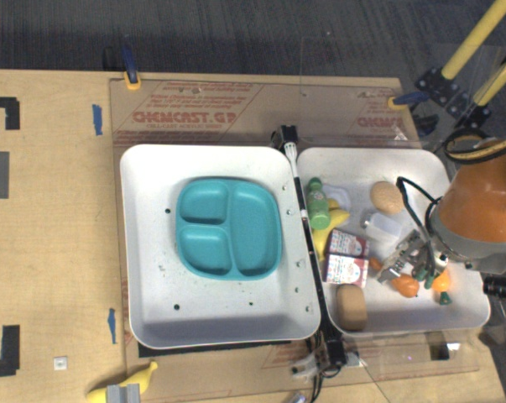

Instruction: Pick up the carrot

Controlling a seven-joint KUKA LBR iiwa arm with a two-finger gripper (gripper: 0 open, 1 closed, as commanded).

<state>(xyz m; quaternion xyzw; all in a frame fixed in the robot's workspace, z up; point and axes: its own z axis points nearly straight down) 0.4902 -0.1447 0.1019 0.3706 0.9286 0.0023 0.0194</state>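
The carrot (406, 286) is a small orange piece in the right bin (466, 313), near its front right part. A second orange bit with a green tip (441, 285) lies just to its right; whether the two belong to one item is unclear. My gripper (409, 263) hangs directly over them, its metal parts hiding the carrot's upper side. The grey arm with its orange band (481, 208) comes in from the right above the bin's right wall. Nothing shows clearly between the gripper's tips.
Left of the gripper lie a red-and-white carton (346, 259), a yellow banana (328, 235), a green bottle (318, 205), a tan roll (387, 197) and a brown loaf (351, 306). The left bin (143, 250) holds a teal divided plate (230, 227).
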